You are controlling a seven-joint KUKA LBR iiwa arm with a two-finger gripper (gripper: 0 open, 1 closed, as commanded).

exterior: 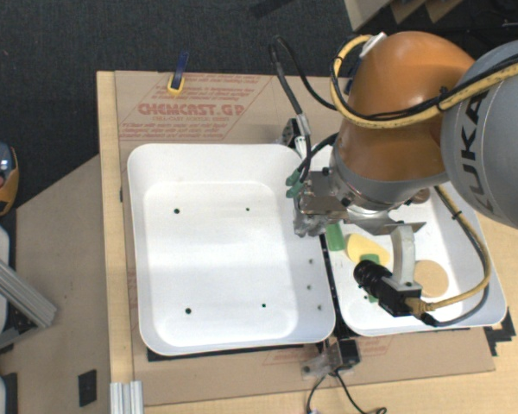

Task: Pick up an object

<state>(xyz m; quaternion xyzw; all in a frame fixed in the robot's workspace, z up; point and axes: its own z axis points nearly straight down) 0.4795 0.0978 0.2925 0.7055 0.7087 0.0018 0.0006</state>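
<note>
The arm [414, 128] is in from the right and sits low over the right bin [479, 270], its big orange-banded wrist covering most of that bin's far half. That makes sense for a pick: the loose items all lie in the right bin, so that is where the reach has to go. The left bin [207, 240] shows bare white floor with a few small dark dots.

Under the wrist, near the wall where the two bins meet, a pale yellow object [361, 248] lies with a green piece [335, 234] touching its far-left side. Just to the right, past a grey bracket, a round tan disc [430, 276] rests flat on the bin floor. A black connector with a cable [388, 290] hangs just nearside of the yellow one.

The hand [315, 210] hangs above the dividing wall, close to the green piece, but the arm's bulk hides it, so I cannot tell its state. Nothing looks lifted; my read is the pick is not yet made, with the yellow-and-green cluster the likeliest target.
</note>
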